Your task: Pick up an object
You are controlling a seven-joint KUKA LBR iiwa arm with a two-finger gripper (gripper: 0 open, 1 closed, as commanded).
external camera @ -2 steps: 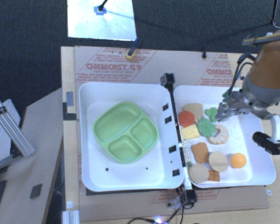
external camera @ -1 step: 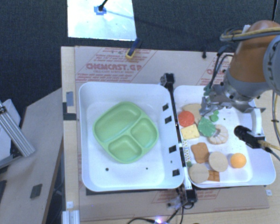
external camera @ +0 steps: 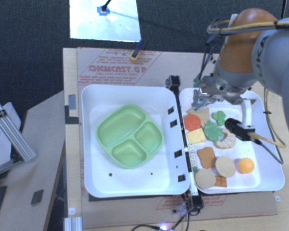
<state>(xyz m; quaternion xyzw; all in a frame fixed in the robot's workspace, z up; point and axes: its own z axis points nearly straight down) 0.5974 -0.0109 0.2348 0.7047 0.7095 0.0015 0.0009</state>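
My gripper (external camera: 200, 101) hangs over the far left corner of the right bin (external camera: 274, 179), just above a pale tan piece (external camera: 203, 114). No object shows in its grasp. Toy foods fill the bin below it: a red tomato slice (external camera: 192, 122), a yellow cheese square (external camera: 196, 136), green leafy pieces (external camera: 213, 130), a frilly beige piece (external camera: 226, 141), a brown cracker (external camera: 206, 156), two tan rounds (external camera: 225, 166) (external camera: 205, 178) and an orange ball (external camera: 246, 165).
The left bin (external camera: 101, 182) holds a green divided plate (external camera: 130, 135). A black-clipped divider (external camera: 179, 134) runs between the bins. The grey arm with its orange band (external camera: 243, 37) reaches in from the upper right over the right bin's far edge.
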